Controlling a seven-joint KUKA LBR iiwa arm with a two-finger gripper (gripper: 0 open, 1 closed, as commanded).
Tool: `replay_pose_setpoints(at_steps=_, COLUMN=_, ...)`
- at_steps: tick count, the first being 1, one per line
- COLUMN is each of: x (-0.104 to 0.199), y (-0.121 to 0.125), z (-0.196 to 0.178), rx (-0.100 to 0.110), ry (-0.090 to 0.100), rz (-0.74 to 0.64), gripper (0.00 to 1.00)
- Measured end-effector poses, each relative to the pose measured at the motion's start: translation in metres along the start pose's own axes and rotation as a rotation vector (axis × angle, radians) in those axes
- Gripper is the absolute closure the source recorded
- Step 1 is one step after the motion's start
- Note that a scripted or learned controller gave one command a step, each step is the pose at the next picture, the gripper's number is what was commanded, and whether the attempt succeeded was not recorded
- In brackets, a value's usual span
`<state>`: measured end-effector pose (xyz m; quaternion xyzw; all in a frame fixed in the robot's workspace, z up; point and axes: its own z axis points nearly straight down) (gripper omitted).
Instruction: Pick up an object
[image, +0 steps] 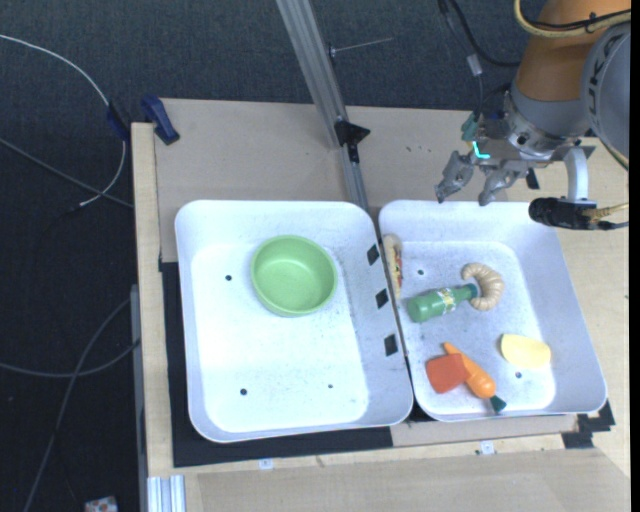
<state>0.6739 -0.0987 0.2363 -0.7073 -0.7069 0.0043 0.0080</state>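
My gripper (472, 186) hangs open over the far rim of the right bin (560, 300), its two fingers spread with nothing between them. In the right bin lie a green bottle (437, 302), a curled tan croissant-like piece (486, 283), a yellow lemon-shaped piece (525, 350), an orange carrot with a red block (460, 373) and a thin tan stick (393, 262) along the left wall. All of them lie nearer the camera than the gripper.
A green bowl (293, 274) sits in the left bin (210, 400). A slanted metal pole (325, 90) rises behind the bins. The bench edge runs at the left, with cables on the dark floor beyond.
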Motion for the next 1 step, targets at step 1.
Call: replay_pose_setpoints(at_steps=1, x=0.0, y=0.0014, z=-0.0046, rx=-0.008, ry=-0.001, rz=-0.001, gripper=0.0)
